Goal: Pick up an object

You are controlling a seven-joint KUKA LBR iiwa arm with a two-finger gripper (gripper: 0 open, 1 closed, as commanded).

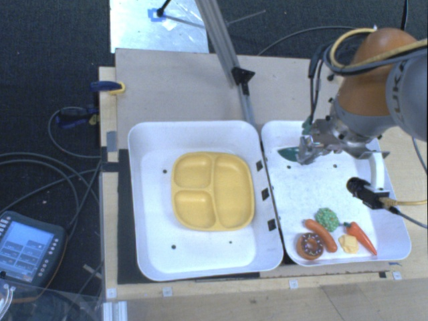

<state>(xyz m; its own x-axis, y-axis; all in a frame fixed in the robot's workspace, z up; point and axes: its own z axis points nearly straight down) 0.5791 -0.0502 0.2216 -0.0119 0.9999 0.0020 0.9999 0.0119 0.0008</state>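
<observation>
Tool: the tool [309, 150] hung low over the right bin [294, 199], near its 11 o'clock corner; whether it was open or closed could not be told.
Nearest object: a dark green, leaf-like piece [288, 154] lay just beside the tool, at its 9 o'clock, possibly touching; too small to identify. Its long axis ran roughly 9 to 3 o'clock.
Other objects: a toy sausage [322, 235], green broccoli piece [326, 217], chocolate doughnut [311, 246], carrot [362, 237] and a pale yellow piece [348, 245] clustered well apart, at the tool's 6 o'clock, along the bin's near edge.
Judgement: the green piece seemed the likely target; a short shift toward 9 o'clock looked enough to reach it.
Left bin: the left bin [150, 246] held a yellow divided plate [212, 191].
Surface: both bins sat side by side on a pale wooden desk [174, 85].
Room: dark carpet, loose cables, and a teach pendant [27, 246] at 8 o'clock.
</observation>
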